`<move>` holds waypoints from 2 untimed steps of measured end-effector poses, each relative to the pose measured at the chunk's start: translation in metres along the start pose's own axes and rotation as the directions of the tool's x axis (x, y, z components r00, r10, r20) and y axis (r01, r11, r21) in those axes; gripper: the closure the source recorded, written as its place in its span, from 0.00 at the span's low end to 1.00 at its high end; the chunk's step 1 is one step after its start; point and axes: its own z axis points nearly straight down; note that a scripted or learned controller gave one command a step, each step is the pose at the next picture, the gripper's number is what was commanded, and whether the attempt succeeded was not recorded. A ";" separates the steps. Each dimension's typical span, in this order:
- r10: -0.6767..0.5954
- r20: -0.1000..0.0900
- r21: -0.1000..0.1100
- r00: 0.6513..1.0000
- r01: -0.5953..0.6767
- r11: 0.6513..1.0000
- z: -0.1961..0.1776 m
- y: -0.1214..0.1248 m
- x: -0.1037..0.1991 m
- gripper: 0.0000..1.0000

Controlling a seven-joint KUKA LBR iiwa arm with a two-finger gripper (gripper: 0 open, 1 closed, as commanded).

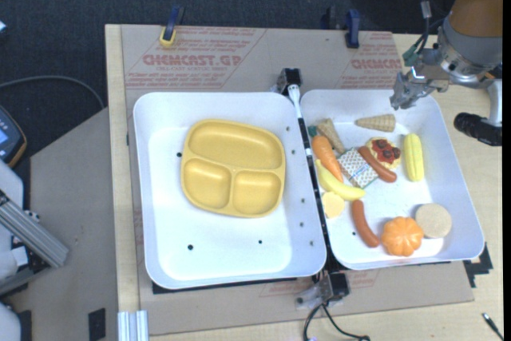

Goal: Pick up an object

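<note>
The right bin (459, 200) holds several toy foods: an ice cream cone (375, 123), a corn cob (413, 156), a pizza slice (385, 149), a hot dog (377, 164), a carrot (326, 154), a banana (338, 184), a checkered packet (354, 167), a sausage (365, 223), an orange pumpkin (401, 235) and a beige round cookie (433, 220). My gripper (405, 94) hangs over the bin's far edge, just right of and above the cone. Nothing shows between its tips.
The left bin (160, 243) carries a yellow divided plate (233, 168). Clamps (168, 33) hold the cardboard base at the back. A black divider (303, 140) runs between the bins. Cables hang behind the arm at the upper right.
</note>
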 end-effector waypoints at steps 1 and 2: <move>0.001 0.000 0.001 1.000 -0.001 1.000 -0.005 -0.021 0.041 1.00; 0.000 0.000 0.000 1.000 0.000 1.000 -0.014 -0.027 0.079 1.00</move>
